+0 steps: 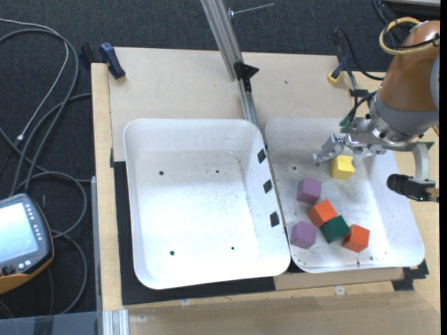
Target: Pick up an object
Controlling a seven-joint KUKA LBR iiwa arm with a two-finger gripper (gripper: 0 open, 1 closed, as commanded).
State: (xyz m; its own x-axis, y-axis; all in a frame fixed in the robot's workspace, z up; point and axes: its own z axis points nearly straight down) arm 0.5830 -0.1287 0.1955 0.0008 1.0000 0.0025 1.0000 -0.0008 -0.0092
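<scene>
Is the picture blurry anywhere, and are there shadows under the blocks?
In the camera view, the blocks look sharp: the yellow block and green block cast only faint, soft shadows on the right bin; lighting is even, with no strong glare.

The grey-and-orange arm's gripper (340, 147) hung over the right shallow white bin (398, 215), just above a small yellow cube (342, 167). Nearer the front lay 2 purple cubes (309, 190), 2 orange cubes (322, 212) and 1 dark green cube (334, 228).
</scene>
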